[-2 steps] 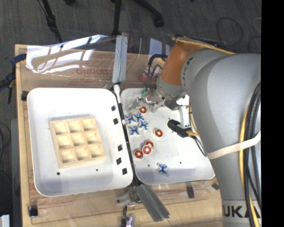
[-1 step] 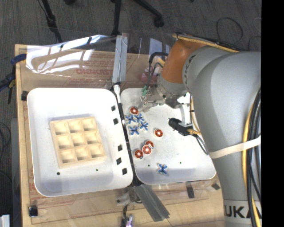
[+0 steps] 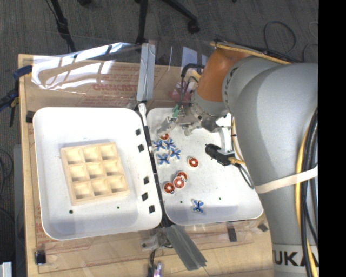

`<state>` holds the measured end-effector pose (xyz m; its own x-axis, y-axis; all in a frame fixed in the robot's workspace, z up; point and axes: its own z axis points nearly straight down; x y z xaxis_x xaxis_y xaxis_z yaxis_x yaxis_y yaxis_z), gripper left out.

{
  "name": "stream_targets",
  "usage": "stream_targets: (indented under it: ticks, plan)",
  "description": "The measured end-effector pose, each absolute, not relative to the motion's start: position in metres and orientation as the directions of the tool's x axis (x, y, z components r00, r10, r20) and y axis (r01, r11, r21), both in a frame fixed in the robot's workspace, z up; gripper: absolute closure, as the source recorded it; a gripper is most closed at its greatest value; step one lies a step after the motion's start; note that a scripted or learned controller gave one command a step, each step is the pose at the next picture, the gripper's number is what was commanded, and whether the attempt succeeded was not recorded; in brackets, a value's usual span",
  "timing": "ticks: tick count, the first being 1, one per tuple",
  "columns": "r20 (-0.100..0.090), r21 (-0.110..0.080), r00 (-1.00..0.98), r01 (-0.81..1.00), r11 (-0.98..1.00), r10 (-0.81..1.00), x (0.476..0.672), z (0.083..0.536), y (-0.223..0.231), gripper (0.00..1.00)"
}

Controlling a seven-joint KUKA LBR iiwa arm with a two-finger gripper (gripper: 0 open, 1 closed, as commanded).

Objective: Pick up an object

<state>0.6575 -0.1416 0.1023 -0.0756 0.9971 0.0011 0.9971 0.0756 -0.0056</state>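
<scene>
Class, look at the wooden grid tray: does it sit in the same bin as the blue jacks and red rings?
No. The wooden grid tray lies in the left bin, while the blue jacks and red rings lie in the right bin.

The left bin [image 3: 48,162] holds a pale wooden tray [image 3: 94,172] with nine square compartments in a three-by-three grid, lying flat and slightly turned, near the bin's middle. Small black clips [image 3: 145,179] line the bin's right rim, where it meets the neighbouring bin. Beyond the left bin's far rim, a sheet of clear plastic [image 3: 81,67] lies across the brown bench [image 3: 32,86], catching glare. Past the bench, dark carpeted floor [image 3: 32,27] shows black chair legs [image 3: 173,11].
</scene>
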Motion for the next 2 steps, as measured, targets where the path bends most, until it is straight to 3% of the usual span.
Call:
stream_targets:
  ticks: [1,2]
  plan:
    - [-0.017,-0.001,-0.064,0.998,0.064,0.998,0.6557,0.0962,-0.1124,0.00]
    - [-0.006,-0.002,-0.075,0.997,0.075,0.997,0.6566,0.1048,-0.1042,1.00]
